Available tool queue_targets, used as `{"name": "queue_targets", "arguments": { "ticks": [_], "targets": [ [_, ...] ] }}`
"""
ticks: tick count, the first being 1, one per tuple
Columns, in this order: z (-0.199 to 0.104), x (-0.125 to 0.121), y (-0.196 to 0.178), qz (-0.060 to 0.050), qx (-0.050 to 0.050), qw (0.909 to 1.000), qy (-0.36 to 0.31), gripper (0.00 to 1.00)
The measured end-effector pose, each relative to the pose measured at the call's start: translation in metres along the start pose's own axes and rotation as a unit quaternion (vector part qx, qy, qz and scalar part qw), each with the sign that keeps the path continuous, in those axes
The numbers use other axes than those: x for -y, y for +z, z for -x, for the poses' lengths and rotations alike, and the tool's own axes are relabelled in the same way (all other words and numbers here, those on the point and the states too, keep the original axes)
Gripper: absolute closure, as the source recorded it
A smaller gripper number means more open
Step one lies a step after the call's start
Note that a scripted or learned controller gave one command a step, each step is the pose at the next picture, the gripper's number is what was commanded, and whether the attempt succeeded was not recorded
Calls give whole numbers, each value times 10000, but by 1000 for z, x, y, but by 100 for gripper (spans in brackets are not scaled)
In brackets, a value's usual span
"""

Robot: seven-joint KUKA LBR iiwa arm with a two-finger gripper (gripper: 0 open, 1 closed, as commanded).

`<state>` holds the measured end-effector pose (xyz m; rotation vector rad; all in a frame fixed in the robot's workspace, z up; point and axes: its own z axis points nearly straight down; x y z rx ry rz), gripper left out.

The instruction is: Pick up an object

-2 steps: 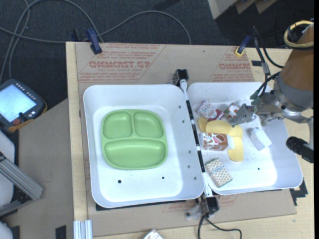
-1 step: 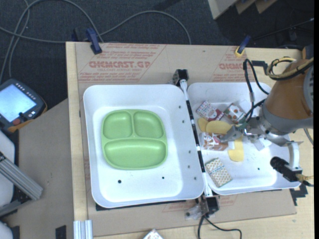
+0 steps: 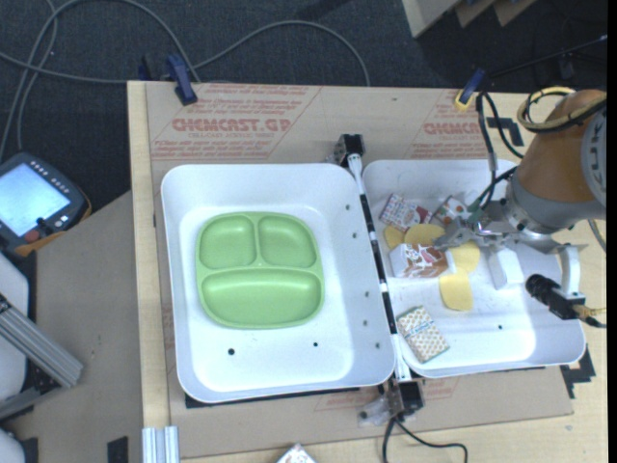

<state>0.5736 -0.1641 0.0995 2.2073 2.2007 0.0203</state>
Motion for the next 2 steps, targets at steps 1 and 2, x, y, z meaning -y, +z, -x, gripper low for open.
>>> {"name": "queue_targets", "arguments": {
  "ticks": [1, 2],
  "targets": [
    [33, -62, 17, -136, -42, 9999, -22, 0],
    [-6, -77, 17, -158, -42, 9999, -13, 0]
  ]
}}
